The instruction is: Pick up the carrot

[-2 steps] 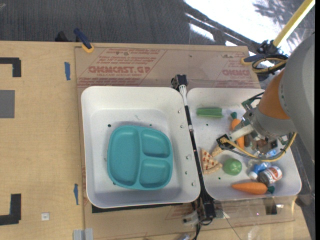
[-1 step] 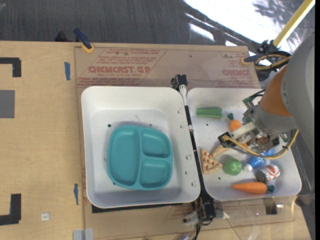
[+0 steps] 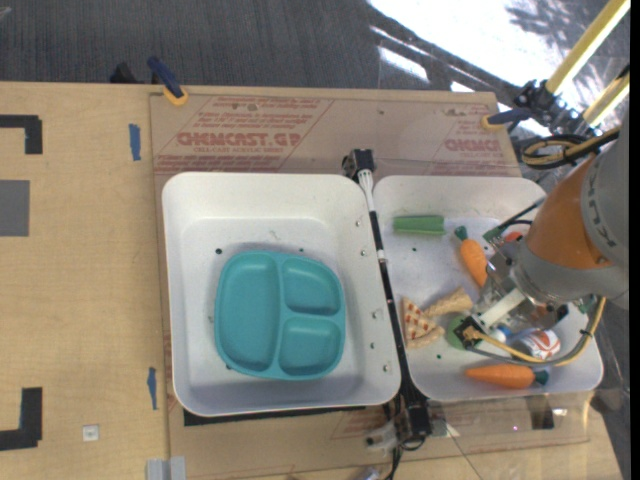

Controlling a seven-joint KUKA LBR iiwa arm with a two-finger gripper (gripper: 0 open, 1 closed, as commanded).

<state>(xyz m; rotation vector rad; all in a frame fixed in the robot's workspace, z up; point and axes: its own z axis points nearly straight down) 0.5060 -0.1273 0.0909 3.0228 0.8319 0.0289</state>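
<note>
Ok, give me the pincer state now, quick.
Pincer: low over the right bin, between the two carrots; whether it is open or closed cannot be told, and no carrot is seen in it.

Teal tray [image 3: 280,313], pizza slice [image 3: 421,320]

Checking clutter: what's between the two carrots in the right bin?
In the camera view, the tool sits between the upper carrot and the lower carrot, over small clutter I can't identify.
</note>
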